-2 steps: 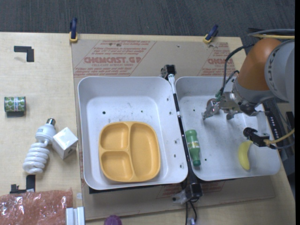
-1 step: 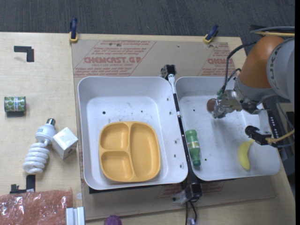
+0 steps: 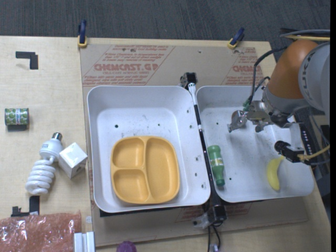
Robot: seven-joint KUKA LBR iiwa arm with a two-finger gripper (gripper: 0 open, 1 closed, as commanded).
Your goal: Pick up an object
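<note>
Hovering over right bin (image 3: 294,190) with jaws (image 3: 237,123) apparently empty, spread unclear; approach step; next, descending toward green bottle (image 3: 216,164) or banana (image 3: 273,174).

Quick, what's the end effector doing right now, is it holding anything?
End effector: over the right bin, nothing visible in it; open or closed cannot be told.

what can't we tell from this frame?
- Two-finger metal gripper, camera view: too small to judge finger state.
- Yellow plastic banana, right white bin: upper end hidden behind the arm's black cabling.
- Purple object: cropped by the bottom edge.
- Green bottle: label unreadable.
</note>
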